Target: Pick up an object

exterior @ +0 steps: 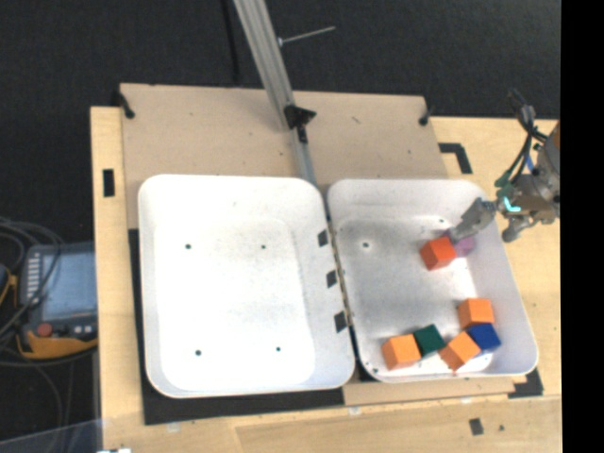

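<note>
My gripper (491, 221) stood at the upper right of the right bin (396, 196), above its far right corner. One grey finger (475, 219) slanted down toward the bin floor; the other sat at the bin's right rim. The fingers were spread apart, and nothing lay between them.

The nearest candidate was the red-orange block (438, 252), lying on the bin floor just beside the tip of the lower finger. A small purple piece (465, 245) lay against its right side, partly hidden by that finger. I could not tell whether the finger touched either one.

The remaining objects were grouped at the near right corner of the same bin: an orange block (476, 311), a blue block (483, 336), a second orange block (461, 350), a dark green block (429, 339) and a third orange block (401, 350). Several of these touched one another.

Handling assessment: the red-orange block appeared to be a small rigid cube, probably light, with flat painted faces that might slip under weak pressure. I judged it not fragile. Recommended hold: two opposite flat side faces, fingers squared to them, seated low on the block. The purple piece crowded one side, so the free pair of faces was preferable. The clustered blocks offered less finger clearance.

The left bin (226, 192) adjoined the right bin.
</note>
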Action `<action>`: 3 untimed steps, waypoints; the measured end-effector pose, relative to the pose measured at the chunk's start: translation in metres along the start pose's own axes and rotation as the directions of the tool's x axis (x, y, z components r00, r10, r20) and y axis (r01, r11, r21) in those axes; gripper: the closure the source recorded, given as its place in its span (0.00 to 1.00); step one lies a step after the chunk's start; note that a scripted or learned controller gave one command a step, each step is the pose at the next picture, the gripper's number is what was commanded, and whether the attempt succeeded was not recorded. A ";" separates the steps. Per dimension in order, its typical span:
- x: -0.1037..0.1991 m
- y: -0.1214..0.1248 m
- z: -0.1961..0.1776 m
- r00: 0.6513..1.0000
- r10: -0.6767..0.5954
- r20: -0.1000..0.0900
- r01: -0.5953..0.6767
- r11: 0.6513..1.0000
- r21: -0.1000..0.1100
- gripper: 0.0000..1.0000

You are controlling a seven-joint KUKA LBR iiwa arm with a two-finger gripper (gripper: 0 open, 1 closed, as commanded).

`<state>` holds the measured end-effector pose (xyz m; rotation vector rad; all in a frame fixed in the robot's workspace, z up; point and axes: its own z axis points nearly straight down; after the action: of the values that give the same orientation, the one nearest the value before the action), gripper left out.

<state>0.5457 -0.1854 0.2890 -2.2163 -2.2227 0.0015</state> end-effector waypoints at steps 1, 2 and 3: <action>0.000 0.001 -0.002 1.000 0.000 0.000 0.000 1.000 -0.004 0.00; -0.004 0.010 0.053 1.000 0.006 0.003 -0.006 1.000 0.001 0.00; -0.015 0.005 0.109 1.000 0.005 0.003 -0.005 1.000 0.002 0.00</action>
<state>0.5509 -0.2004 0.1798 -2.2226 -2.2169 0.0075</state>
